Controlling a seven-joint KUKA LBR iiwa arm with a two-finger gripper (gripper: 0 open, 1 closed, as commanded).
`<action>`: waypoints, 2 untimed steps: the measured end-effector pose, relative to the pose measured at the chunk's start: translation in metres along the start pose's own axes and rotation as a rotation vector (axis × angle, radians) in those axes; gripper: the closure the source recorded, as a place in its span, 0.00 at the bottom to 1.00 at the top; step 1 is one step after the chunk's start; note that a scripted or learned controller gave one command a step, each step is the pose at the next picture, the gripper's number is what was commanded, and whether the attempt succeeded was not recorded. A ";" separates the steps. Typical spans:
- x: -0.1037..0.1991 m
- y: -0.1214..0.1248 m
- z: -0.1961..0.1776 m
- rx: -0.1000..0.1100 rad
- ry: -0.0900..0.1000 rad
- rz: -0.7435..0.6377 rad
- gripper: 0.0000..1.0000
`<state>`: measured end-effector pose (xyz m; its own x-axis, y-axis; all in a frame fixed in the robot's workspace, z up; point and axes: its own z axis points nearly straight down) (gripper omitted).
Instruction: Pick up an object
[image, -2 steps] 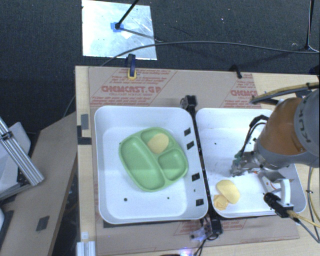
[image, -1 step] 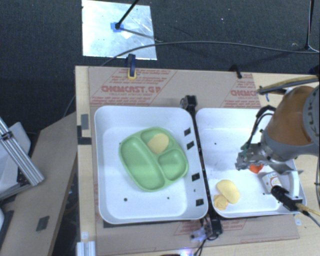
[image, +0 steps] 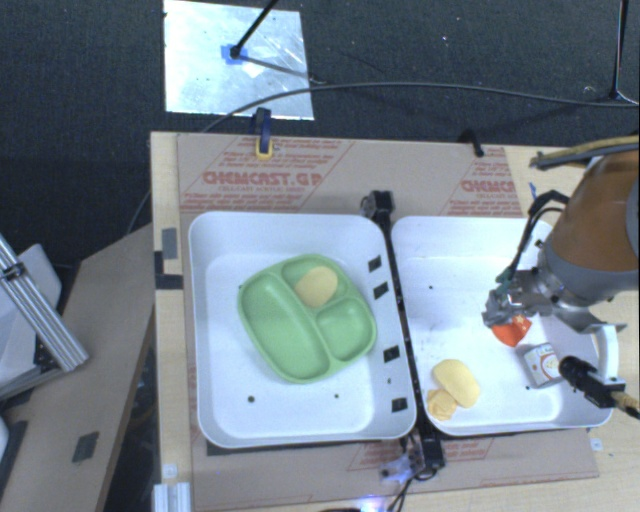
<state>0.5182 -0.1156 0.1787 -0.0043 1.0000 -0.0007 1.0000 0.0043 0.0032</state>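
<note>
An orange object (image: 514, 331) is seen in the right bin (image: 450, 250), directly beneath the gripper (image: 503, 309); whether it is gripped cannot be told. Two yellow pieces (image: 452, 385) lie down-left, well apart.

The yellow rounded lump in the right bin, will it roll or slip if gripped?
The yellow rounded lump looks smooth and curved, so it may slip or roll. It seems small and probably light. A smaller yellow piece touches it and may shift too.

Green plate (image: 290, 340), yellow lumps (image: 455, 380)
</note>
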 end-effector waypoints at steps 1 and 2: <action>-0.004 -0.005 -0.058 0.000 0.000 0.000 1.00; 0.046 0.014 -0.067 -0.001 0.001 -0.003 1.00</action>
<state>0.5319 -0.0690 0.2456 -0.0069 1.0000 -0.0001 1.0000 0.0069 0.0037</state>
